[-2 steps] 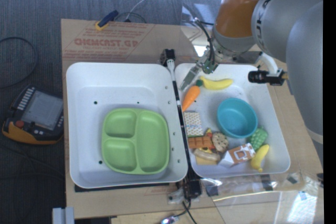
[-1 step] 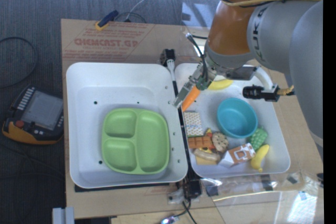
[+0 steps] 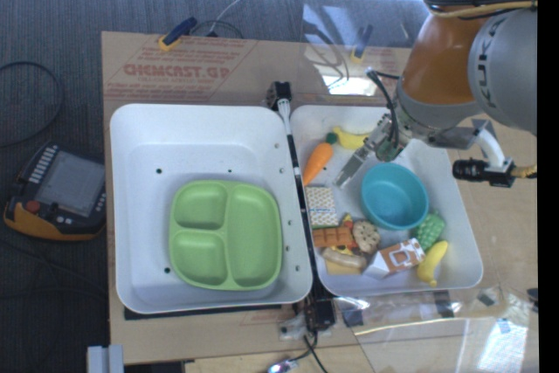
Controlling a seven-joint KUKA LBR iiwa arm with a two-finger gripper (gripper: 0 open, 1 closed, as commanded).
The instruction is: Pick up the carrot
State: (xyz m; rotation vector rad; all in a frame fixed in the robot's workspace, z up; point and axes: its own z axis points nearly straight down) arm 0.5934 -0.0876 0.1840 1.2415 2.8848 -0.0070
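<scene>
An orange carrot (image 3: 316, 162) with a green tip lies tilted in the right bin (image 3: 467, 249), near its left wall. My gripper (image 3: 356, 163) hangs just to the carrot's right, its fingers (image 3: 348, 169) spread open with nothing between them. It reaches down from the grey and orange arm (image 3: 458, 65) at the upper right. The gripper and the carrot stand slightly apart.
A blue bowl (image 3: 394, 196) sits right of the gripper, a yellow banana (image 3: 350, 138) behind it. A checkered packet (image 3: 320, 205), cookie, sandwich, carton and other toy foods crowd the bin's front. A green divided plate (image 3: 225, 233) lies in the left bin (image 3: 140, 144).
</scene>
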